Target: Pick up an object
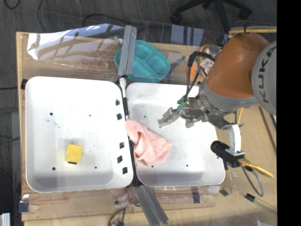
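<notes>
Camera view shows you nothing picked up yet: the fingers (165,119) hang slightly parted and empty over the right bin (207,171), just above the pink cloth (149,146), while the yellow block (74,153) lies in the left bin (42,93).

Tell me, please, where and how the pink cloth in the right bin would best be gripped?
Probably at the raised folds near the middle of the pink cloth, coming straight down from above. It lies crumpled and low on the floor of the right bin, its left edge against the divider, so a side approach looks blocked there. The bunched ridges give something to pinch. The gripper hovers just above and to its right.
</notes>
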